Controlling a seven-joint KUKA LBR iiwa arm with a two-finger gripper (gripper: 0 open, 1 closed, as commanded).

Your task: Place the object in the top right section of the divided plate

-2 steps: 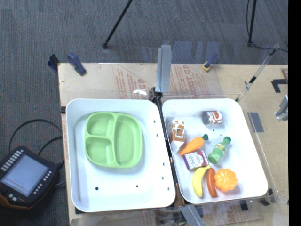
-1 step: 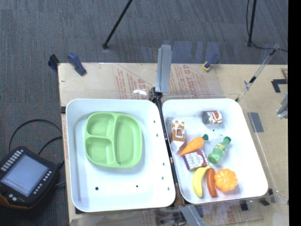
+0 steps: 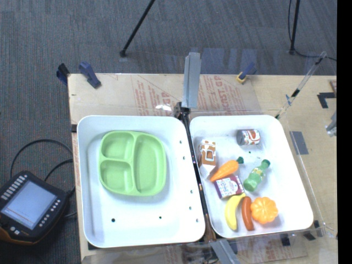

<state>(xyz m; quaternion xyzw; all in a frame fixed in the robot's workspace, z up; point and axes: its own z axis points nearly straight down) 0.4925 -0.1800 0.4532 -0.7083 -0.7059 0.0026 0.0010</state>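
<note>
While green divided plate (image 3: 133, 163) sits bare in left bin (image 3: 88, 202), toys — carrot (image 3: 225, 170), bottle (image 3: 256, 175), banana (image 3: 232, 211) — crowd right bin (image 3: 278, 126). Pick not begun. Hand state: cannot tell. Next: choose object, grasp.

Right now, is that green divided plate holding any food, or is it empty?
Empty. The green divided plate in the left bin shows bare green in all three sections; the toy foods lie in the right bin.

I see a pendant (image 3: 30, 207) on the grey carpet (image 3: 55, 32) at lower left, its cable (image 3: 38, 147) looping toward the bench (image 3: 137, 95). Two blue clamps (image 3: 89, 74) grip the bench's far-left edge — a tripod leg (image 3: 140, 22) stands behind.
</note>
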